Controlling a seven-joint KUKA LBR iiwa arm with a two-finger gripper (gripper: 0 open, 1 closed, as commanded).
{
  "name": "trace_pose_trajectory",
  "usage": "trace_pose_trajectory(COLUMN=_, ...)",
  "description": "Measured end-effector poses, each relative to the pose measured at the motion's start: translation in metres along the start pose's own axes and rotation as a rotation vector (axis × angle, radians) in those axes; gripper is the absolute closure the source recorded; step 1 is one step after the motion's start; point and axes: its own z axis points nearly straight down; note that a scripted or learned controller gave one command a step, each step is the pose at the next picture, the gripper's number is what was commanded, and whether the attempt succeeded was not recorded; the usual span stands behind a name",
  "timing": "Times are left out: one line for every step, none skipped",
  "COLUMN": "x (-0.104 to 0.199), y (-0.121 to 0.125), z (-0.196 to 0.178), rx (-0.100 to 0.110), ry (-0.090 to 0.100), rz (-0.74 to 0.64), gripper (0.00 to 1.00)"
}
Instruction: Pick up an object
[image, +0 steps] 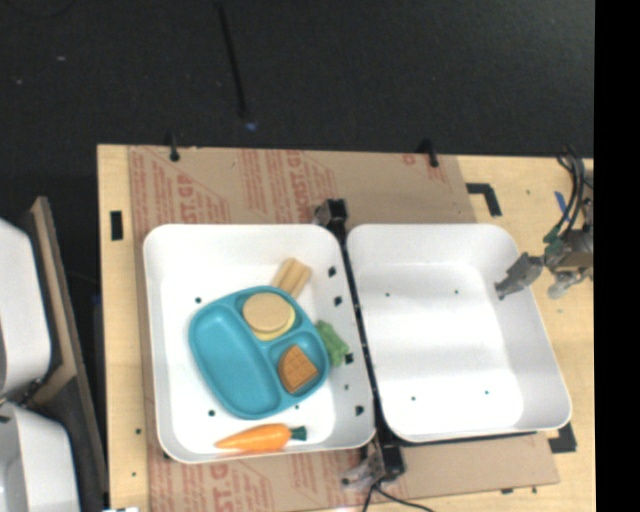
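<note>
Orange and smooth, a toy carrot (262, 437) with a small green top lies along the lower wall of the left bin (160, 300), in the lower left of the frame, just below a teal divided tray (225, 365). It is judged to be light, stiff plastic and somewhat slippery — best taken across its thicker middle, with the fingers closing on the short axis. The tray, glossy and rounded, holds a pale round biscuit-like disc (269, 313) and a brown waffle-textured square (297, 368); a tan cylindrical piece (292, 275) rests against its upper edge and a small green piece (333, 343) sits just beside its right rim. The gripper (545, 270) is seen at the right edge of the frame, over the right bin's (450, 330) upper right rim — well apart from the carrot. Nothing is seen held, and whether it is spread or closed cannot be told.
</note>
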Motion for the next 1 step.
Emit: trace_pose_trajectory(x=-0.0005, y=0.0002, z=-0.0106, rx=-0.001, ry=0.000, rz=0.000, gripper=1.00)
